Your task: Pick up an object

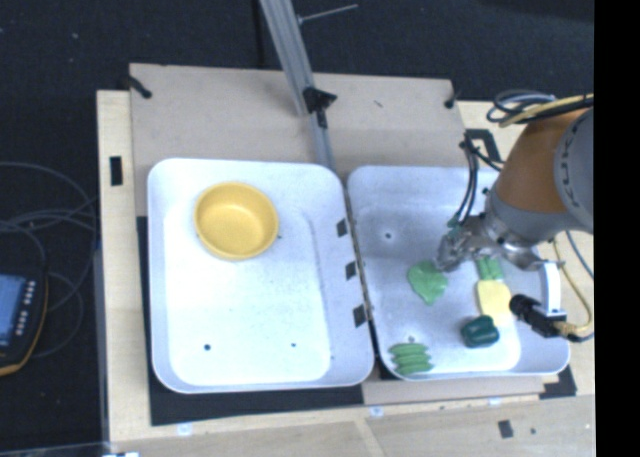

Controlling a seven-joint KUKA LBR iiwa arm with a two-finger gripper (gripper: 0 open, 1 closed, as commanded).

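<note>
I see the light green object (428,283) lying in the right bin (400,205), near its middle, and the gripper (452,250) sits just at that object's upper right edge, close enough that I cannot say whether they touch. I cannot tell how the gripper is set, since the wrist hides that part from my view. Just to the right of the light green piece lies a yellow block (492,297), with a small green piece (488,268) above it, partly under the arm. Below the yellow block sits a dark green object (479,331), and at the bin's lower left edge rests a ribbed green object (409,356). The arm (535,180), grey with its orange band, comes in from the right over the bin's far side, with cables looping around it. In the left bin (250,345) a yellow bowl (236,220) stands upright in the upper left part, well apart from everything else. Both bins sit side by side on the bench (380,425), and a metal pole (290,45) slants up from between them.
</note>
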